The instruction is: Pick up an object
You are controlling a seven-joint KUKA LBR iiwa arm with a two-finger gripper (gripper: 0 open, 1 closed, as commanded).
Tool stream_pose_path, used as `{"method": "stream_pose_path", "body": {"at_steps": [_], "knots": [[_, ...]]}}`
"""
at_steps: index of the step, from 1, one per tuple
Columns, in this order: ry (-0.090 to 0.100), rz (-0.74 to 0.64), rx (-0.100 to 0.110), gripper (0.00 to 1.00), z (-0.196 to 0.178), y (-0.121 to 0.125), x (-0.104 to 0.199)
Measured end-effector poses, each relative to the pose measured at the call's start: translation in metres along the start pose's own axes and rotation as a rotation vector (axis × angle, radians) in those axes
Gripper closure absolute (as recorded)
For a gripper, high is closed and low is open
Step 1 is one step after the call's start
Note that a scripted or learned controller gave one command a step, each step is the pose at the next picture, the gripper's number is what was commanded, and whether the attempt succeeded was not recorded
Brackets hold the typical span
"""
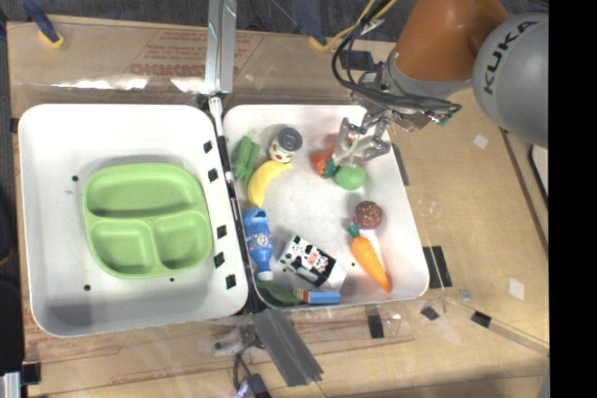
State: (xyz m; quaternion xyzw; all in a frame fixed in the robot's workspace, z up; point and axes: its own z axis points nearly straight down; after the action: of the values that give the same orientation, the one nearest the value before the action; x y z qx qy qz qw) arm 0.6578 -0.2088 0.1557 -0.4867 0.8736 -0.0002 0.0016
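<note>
arm (466, 33): reaches in from right, wrist bent down | claw (359, 149): low in right bin (410, 238), over green ball (350, 177) | grip: cannot tell

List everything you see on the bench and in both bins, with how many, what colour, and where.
Bins: 2, white, side by side on the bench.
Tray: 1, green, three compartments, in the left bin.
Banana: 1, yellow, right bin, upper left.
Green piece: 1, green, beside the banana at the divider.
Jar: 1, grey lid, above the banana.
Ball: 1, green, right bin, top, under the gripper.
Orange piece: 1, orange-red, left of the ball.
Carrot: 1, orange, right bin, lower right.
Brown ball: 1, brown, above the carrot.
Bottle: 1, blue and white, along the divider.
Carton: 1, black and white, bottom of right bin.
Arm: 1, grey with orange band, right.
Gripper: 1, metal, over the ball.
</note>
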Motion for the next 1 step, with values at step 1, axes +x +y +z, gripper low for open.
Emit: {"method": "stream_pose_path", "body": {"at_steps": [1], "knots": [[-0.001, -0.434, 0.002, 1.0, -0.0041, -0.0001, -0.0014]]}}
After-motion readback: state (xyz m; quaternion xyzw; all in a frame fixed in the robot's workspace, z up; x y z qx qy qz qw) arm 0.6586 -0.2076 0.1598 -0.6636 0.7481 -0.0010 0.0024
